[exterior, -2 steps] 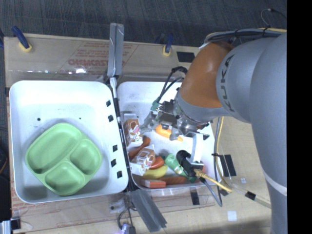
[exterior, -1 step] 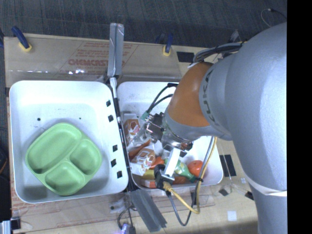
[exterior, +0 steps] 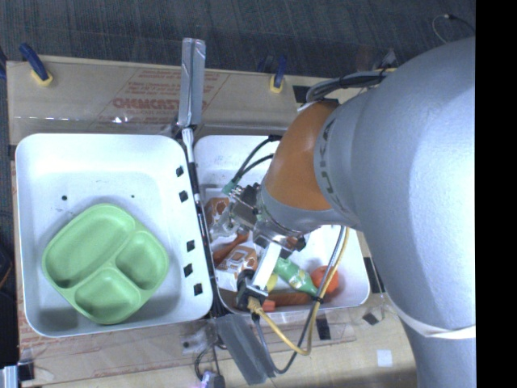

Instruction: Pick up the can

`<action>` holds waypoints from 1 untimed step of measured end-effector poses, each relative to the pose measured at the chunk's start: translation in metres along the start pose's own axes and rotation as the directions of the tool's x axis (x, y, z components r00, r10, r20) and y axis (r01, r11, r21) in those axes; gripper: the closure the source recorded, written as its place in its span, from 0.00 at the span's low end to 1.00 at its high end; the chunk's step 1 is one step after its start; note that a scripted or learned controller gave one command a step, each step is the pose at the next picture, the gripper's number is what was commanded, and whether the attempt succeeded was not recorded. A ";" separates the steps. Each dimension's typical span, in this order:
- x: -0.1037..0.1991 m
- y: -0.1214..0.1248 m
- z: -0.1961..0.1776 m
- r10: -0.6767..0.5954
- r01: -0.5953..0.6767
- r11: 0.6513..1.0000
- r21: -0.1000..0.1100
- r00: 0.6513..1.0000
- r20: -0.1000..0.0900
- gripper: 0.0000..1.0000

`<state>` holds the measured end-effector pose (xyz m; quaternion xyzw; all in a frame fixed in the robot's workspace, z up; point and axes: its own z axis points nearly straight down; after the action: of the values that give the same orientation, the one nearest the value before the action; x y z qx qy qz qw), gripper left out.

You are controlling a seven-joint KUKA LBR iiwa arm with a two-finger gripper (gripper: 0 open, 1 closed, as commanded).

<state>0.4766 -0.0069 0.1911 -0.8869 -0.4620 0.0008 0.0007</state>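
Observation:
The arm's orange-banded wrist hangs low over the right bin (exterior: pixel 234 148), and my gripper (exterior: pixel 233 231) is down among the items at the bin's left side. A brown, labelled can-like object (exterior: pixel 216 213) lies right beside the gripper, against the bin's left wall; the wrist hides part of it. I cannot make out whether anything is between the gripper's jaws.
A green divided plate (exterior: pixel 105 261) lies in the left bin (exterior: pixel 97 160). In the right bin's front are an orange-and-white packet (exterior: pixel 240 259), a green bottle (exterior: pixel 297 278), a red item (exterior: pixel 328 279) and an orange carrot-like piece (exterior: pixel 283 299). The arm covers most of the right bin.

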 end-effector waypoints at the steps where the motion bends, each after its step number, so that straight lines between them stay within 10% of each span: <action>1: 0.000 0.000 -0.009 -0.006 0.006 1.000 0.003 1.000 0.000 1.00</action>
<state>0.4771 -0.0068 0.2003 -0.8856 -0.4644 0.0016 0.0018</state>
